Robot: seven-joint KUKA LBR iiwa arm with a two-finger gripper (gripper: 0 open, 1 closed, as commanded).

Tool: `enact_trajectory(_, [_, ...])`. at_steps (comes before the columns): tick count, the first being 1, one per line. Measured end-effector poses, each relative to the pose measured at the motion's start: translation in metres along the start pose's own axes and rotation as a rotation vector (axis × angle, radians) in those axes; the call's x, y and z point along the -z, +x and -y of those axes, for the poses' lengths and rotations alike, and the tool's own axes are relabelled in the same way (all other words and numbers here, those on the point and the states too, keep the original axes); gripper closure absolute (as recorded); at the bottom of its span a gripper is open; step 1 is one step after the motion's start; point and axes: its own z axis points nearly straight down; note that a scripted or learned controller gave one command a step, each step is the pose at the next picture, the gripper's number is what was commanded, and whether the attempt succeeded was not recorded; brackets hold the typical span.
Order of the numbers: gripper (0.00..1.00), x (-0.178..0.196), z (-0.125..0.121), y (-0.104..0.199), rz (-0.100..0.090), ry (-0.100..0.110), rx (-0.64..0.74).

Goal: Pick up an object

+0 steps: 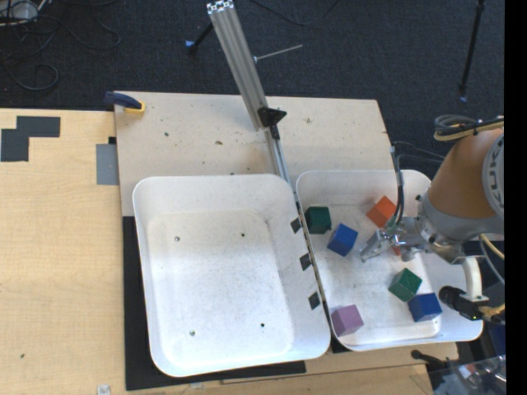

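The right bin (375, 342) holds several cubes. A dark green cube (318, 219) and a blue cube (342, 239) lie near its left wall. An orange cube (381, 211) sits toward the back. A green cube (405, 285) and a second blue cube (425, 306) rest at the front right, and a purple cube (347, 319) lies in the front left corner. My gripper (385, 248) hangs low over the middle of this bin, just in front of the orange cube and right of the first blue cube. Its fingers are spread open with nothing between them.
The left bin (216, 189) stands beside the right one, with black clips (304, 261) along the shared wall. A slanted aluminium bar (243, 64) rises behind the bins. The arm's orange band (461, 179) overhangs the right bin's far right side.
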Motion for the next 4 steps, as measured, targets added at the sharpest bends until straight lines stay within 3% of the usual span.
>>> enact_trajectory(1, [1.00,0.003,0.005,0.000,-0.005,0.015,-0.009])
enact_trajectory(4, [1.00,0.175,-0.002,-0.020,-0.002,0.007,0.002])
